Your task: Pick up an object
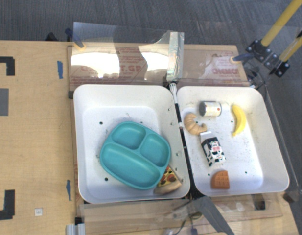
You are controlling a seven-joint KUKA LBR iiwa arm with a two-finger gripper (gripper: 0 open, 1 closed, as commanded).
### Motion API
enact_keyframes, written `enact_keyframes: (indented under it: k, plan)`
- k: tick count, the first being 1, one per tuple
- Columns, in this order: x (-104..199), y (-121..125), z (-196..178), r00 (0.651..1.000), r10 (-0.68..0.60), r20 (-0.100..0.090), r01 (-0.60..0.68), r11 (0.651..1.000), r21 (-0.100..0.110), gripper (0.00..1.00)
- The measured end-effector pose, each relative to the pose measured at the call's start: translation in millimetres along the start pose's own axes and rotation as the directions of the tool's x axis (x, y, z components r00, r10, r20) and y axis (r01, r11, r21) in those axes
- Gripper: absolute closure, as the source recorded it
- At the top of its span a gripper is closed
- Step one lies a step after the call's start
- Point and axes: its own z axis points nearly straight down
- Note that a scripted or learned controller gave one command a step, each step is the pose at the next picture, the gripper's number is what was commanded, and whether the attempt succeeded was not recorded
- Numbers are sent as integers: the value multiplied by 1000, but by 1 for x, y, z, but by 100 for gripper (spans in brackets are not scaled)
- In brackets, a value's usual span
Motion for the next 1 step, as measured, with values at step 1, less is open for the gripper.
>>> enact_keyframes:
  k: [1]
  plan:
    - [18,-55,-25,963,269,-3,-269,963,5,100]
